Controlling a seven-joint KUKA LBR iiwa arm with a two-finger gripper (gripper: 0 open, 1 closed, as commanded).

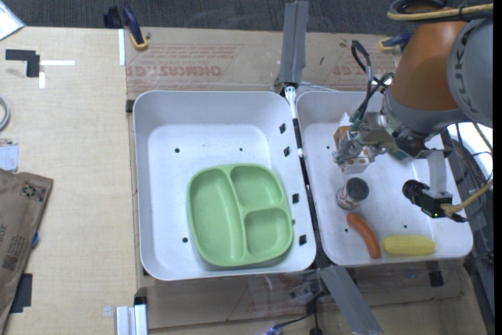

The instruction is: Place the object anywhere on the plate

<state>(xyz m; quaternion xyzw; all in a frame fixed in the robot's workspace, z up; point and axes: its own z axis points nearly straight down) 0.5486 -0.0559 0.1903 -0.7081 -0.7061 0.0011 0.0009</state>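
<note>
Over the right bin [463,247], the gripper [354,153] hangs low above the white floor, with the grey arm [439,74] and its orange band rising behind it to the right. How the hand stands cannot be told from this angle (metal and cable crowd the spot), nor whether anything is caught in it. An orange-and-white packet-like object [343,139] sits right at the gripper, touching or just under it; it seems the likeliest target, though that is a judgement. Just below the gripper stands a small can with a dark lid [354,193]. Further below lie a sausage [364,234] and, to its right, a corn cob [407,245]. Well to the gripper's left, across the bin wall, the green divided plate [238,213] rests in the left bin [157,121] with nothing on it.

The step in hand looks like the pick itself, so the task is at an early stage. The next move calls for a secure hold on one item, a lift clear of the shared wall, and a carry leftward over the plate before release.
</note>
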